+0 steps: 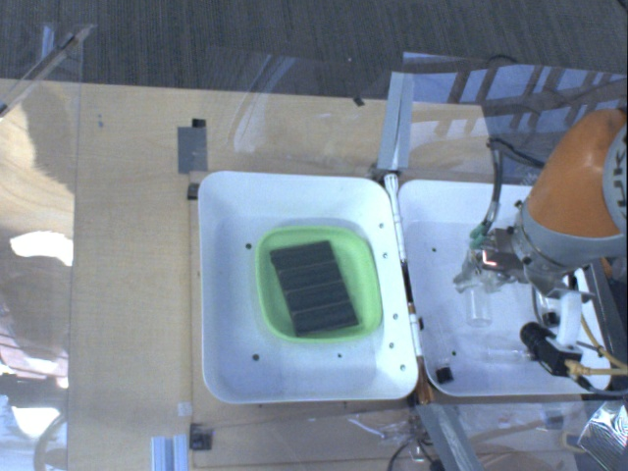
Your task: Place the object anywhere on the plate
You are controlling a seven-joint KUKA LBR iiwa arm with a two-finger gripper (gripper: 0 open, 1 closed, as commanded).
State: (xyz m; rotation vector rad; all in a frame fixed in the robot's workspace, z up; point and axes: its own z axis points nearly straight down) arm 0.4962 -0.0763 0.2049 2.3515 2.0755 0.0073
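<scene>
Two white bins sit side by side on the wooden bench (118,263). The left bin (226,361) holds one green plate (267,263), square with rounded corners, placed near the middle of the bin floor. One dark ridged block (314,287) lies flat on the plate, inside its rim, turned at a slight angle to the plate's edges. This is the single object of the task, and it rests on the plate, well apart from me.

One grey metal post (396,126) stands at the back, above the seam between the two bins.

The right bin (432,214) contains my gripper (478,297). My arm (584,189) enters from the right, with one orange band above the wrist. My clear fingers (478,310) point down over the white floor of this bin. They are hard to separate from the background, so I cannot tell how wide they stand. No object shows between them. One small dark piece (444,373) lies near the front left corner of the right bin.
</scene>
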